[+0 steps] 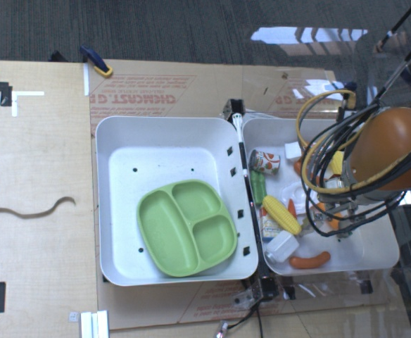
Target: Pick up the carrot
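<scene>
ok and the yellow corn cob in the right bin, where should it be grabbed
Grip the yellow corn cob at its middle, coming straight down from above. It lies flat and slanted in the right white bin, so close across its narrow width, square to its long axis. The middle looks most exposed; a white block sits close by its lower end.

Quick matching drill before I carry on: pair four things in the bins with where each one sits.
Things:
1. green plate
2. corn
3. sausage
4. can

Places:
A. right bin, near its front edge
B. left bin
C. right bin, upper left, close to the divider
D. right bin, left half, lying at a slant just above a white block

Pairs: 1-B, 2-D, 3-A, 4-C
</scene>
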Controlling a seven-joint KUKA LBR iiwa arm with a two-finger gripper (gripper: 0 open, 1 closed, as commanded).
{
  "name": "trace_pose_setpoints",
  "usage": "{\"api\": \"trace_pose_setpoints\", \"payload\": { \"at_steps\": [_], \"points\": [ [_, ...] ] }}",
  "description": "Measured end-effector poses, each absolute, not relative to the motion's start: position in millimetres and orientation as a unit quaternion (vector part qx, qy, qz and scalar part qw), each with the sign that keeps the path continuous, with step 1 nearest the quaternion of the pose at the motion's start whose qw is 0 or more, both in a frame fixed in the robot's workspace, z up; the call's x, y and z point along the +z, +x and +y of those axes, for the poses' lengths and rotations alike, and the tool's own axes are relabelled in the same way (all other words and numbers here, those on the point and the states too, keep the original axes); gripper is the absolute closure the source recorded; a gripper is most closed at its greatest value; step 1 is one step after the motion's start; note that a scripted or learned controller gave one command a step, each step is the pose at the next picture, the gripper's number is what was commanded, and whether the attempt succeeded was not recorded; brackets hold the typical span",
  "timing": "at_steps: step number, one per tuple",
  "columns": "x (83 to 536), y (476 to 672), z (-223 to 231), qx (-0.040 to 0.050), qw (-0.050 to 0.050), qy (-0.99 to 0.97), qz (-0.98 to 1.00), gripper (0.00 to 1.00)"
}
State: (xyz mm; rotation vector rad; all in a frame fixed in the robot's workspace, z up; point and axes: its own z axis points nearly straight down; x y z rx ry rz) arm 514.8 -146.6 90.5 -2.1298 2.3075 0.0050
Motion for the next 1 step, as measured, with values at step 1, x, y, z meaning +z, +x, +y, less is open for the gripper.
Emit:
{"api": "trace_pose_setpoints", "payload": {
  "at_steps": [1],
  "points": [
    [97.9, 515.8, -144.8, 0.0030, 0.002, -0.677, 0.736, 1.00]
  ]
}}
